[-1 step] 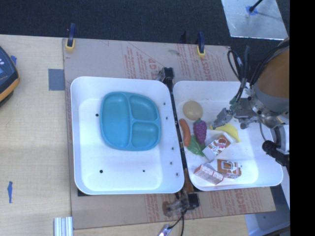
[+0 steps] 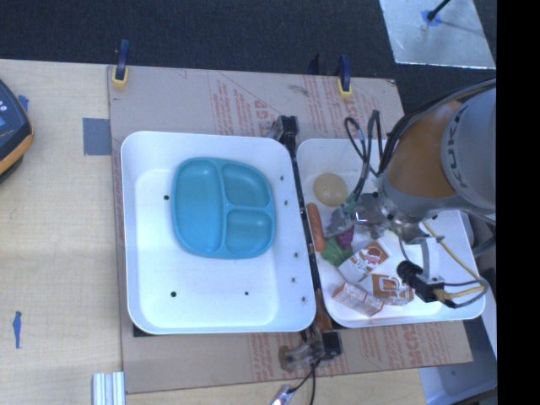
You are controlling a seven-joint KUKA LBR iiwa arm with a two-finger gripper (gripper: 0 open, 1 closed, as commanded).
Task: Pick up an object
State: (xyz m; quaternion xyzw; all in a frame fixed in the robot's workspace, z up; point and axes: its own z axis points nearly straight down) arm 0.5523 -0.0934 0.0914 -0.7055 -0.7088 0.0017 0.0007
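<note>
two shallow white bins sit side by side on a sheet of brown cardboard (image 2: 253, 104) clamped to the wooden bench (image 2: 51, 251). the left bin (image 2: 143, 302) holds a light blue divided plate (image 2: 224, 207), lying flat in its far half, with three compartments showing.

the right bin (image 2: 325, 152) holds the loose objects. a pale round ball-like thing (image 2: 330, 188) lies toward the far left of that bin. an orange stick-shaped item, perhaps a toy carrot or hot dog (image 2: 315, 225), lies along the bin's left wall, just beside the divider between the bins. near it, toward the middle, are a small purple piece (image 2: 345, 239) and a green piece (image 2: 334, 252), touching or nearly touching each other. nearer the camera lie a small red-and-white packet (image 2: 367, 260), a brown-and-white packet (image 2: 393, 288) to its right, and a crumpled pale wrapper (image 2: 354, 298) at the near left of the bin.

the arm (image 2: 443, 154) comes in from the right, its orange band and grey casing hanging over the far right of the right bin, with black cables looping around it. the gripper (image 2: 359, 215) is low over the middle of the right bin, just above the purple and green pieces and beside the orange stick. its metal parts blur together with the clutter, so i cannot tell how far apart the jaws stand or whether anything is caught in them.

at the left edge of the bench is part of a dark device with a yellow rim (image 2: 10, 133).
</note>
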